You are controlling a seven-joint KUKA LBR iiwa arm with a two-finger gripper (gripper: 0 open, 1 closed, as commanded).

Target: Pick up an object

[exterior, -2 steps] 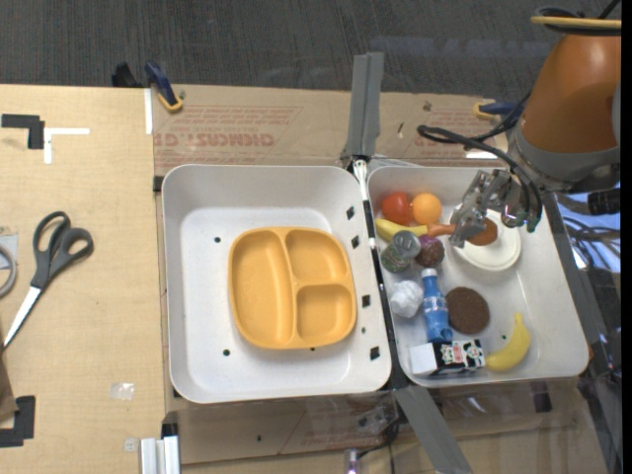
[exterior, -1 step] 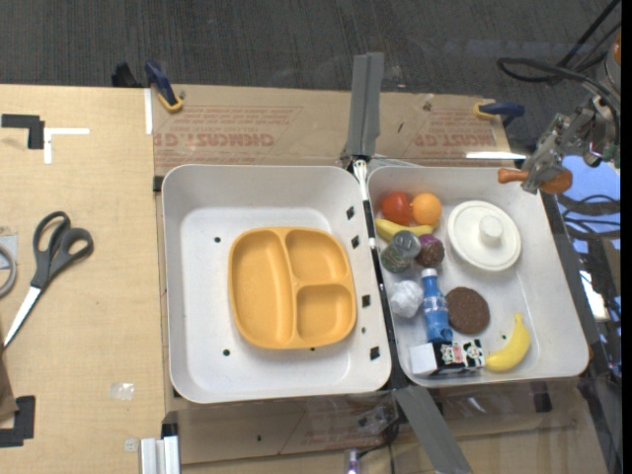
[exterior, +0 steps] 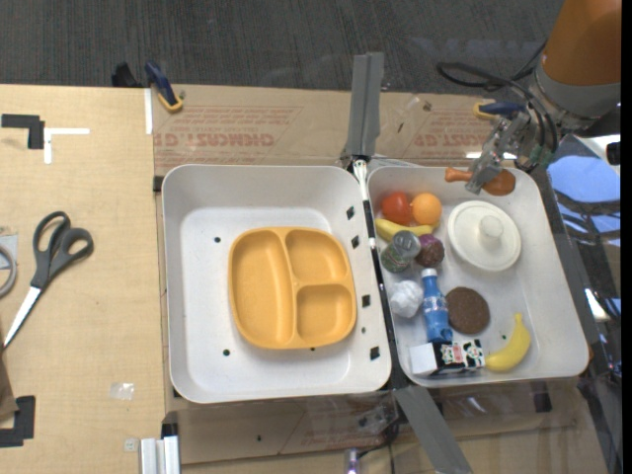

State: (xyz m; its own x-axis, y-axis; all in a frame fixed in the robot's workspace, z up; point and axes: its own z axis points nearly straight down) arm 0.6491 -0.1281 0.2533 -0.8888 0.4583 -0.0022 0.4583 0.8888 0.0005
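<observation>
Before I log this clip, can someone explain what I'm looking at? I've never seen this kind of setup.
One fixed camera looks down at a slant on a bench with two shallow white bins. The left bin holds a yellow divided plate. The right bin holds small items: a banana, a blue bottle, an orange, a white lid. The robot arm reaches in from the right; its end effector hangs over the right bin's far corner, with nothing visibly held. Scissors lie on the bench.

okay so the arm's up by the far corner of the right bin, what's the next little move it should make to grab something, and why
Probably lower the hand straight down. It sits at the far right corner of the right white bin, just above a small orange-brown object with a thin handle, which lies apart from the round white lidded dish and the fruit.
</observation>
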